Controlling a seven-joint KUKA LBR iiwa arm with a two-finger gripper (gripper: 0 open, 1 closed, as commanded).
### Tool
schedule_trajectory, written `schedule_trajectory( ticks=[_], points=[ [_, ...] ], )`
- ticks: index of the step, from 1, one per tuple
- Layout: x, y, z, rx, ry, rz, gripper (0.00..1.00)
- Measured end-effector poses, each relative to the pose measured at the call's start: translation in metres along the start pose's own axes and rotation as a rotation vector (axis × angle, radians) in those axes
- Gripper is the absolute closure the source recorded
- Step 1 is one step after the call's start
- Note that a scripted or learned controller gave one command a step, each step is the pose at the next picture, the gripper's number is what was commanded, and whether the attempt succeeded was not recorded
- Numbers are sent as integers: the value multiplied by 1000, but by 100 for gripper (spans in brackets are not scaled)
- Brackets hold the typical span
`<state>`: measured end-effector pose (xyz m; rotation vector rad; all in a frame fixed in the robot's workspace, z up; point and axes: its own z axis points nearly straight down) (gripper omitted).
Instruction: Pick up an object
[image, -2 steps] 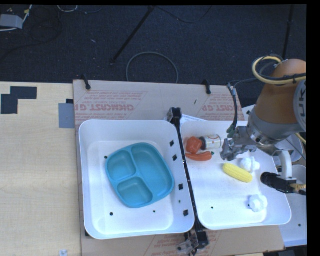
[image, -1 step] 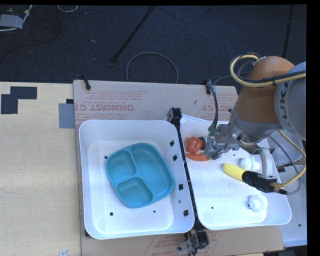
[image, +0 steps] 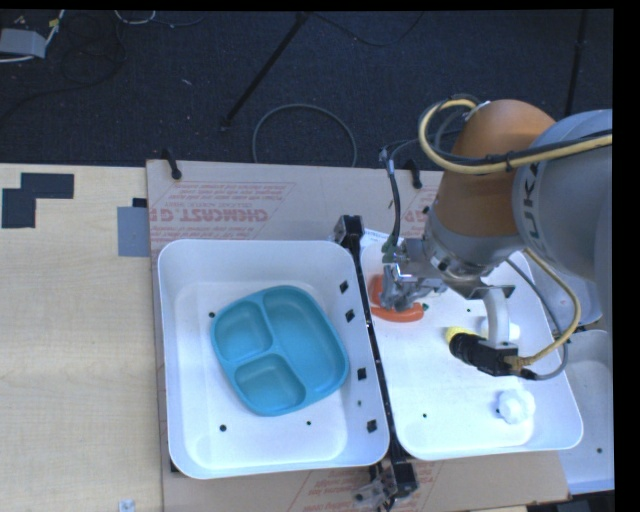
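Gripper (image: 400, 291) low, arm overhead

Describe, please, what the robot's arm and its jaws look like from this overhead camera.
The arm is bulky and light grey, with a rounded orange band above the wrist. Yellowish and black cables loop over that orange part, and another yellowish cable curves down its side. The gripper is a small metallic grey assembly with dark parts; its jaws are too small to make out.

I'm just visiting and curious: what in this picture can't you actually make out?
- Orange thing in the right bin: the gripper covers most of it, so its shape is unclear.
- Gripper fingers: too small and cluttered to tell open or shut.
- Small white thing: too small to identify.
- Right bin's far wall: hidden by the arm.
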<state>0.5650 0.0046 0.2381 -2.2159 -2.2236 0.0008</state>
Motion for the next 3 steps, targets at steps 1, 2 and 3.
schedule_trajectory(
  ticks=[1, 2, 3],
  points=[
    [51, 16, 14, 1, -1, 0, 100],
    [95, 27, 22, 1, -1, 0, 100],
    [94, 26, 21, 1, -2, 1, 0]
  ],
)
